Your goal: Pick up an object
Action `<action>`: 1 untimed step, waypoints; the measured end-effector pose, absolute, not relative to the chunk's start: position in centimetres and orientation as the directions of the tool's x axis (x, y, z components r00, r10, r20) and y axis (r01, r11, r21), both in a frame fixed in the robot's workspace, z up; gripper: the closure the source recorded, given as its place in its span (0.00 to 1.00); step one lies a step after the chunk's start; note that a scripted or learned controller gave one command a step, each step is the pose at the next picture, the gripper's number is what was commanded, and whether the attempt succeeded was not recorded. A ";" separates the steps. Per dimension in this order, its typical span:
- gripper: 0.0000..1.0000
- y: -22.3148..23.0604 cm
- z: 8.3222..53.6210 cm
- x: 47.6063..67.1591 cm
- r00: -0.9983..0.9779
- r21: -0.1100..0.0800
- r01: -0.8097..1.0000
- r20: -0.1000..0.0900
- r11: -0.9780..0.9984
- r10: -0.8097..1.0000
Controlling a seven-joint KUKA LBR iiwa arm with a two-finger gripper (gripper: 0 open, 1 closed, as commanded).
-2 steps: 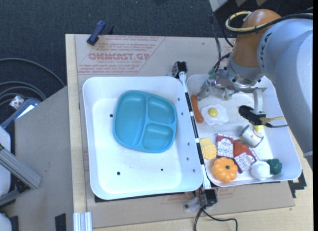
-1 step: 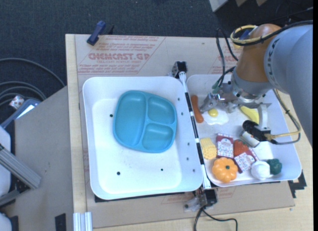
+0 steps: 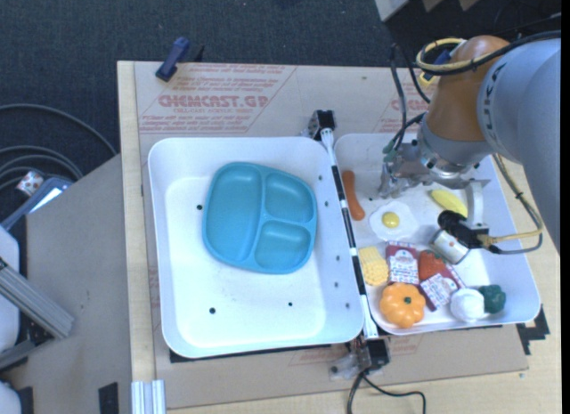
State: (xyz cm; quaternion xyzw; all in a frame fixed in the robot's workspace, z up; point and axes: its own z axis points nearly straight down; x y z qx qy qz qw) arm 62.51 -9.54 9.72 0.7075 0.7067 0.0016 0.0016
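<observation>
One board (image 3: pixel 223 92), "CHEMCAST" printed in red

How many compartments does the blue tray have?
3: the blue tray in the left bin has one long section on its left side and two smaller ones stacked on its right.

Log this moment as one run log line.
arm: over right bin | gripper: above fried egg, beside hot dog | held: nothing seen | left bin: blue tray
</observation>
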 end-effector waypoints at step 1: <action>0.00 -9.5 9.7 62.5 0.001 0.004 1.000 0.000 -0.001 1.000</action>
